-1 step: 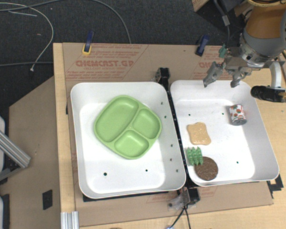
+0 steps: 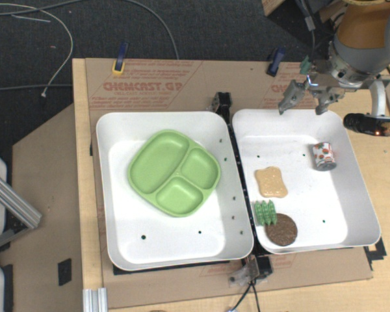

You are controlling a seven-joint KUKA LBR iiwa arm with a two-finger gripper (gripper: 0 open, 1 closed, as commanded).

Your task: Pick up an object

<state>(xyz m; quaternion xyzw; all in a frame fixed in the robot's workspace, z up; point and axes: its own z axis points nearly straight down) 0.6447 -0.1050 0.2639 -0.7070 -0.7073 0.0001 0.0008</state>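
We see the gripper (image 2: 305,98) hanging above the far rim of the right bin (image 2: 351,203), its metal fingers spread, pinching nothing. In that bin a small printed can (image 2: 323,155) lies on its side near the right wall, long axis running roughly left-right. Nearer us lie a tan toast-shaped slice (image 2: 271,182), a ridged green piece (image 2: 265,212) and a brown round patty (image 2: 282,229). The left bin (image 2: 117,174) holds a smooth green divided plate (image 2: 174,172).

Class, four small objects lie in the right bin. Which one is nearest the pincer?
The small can, lying at the bin's far right side; the others cluster toward the near left corner.
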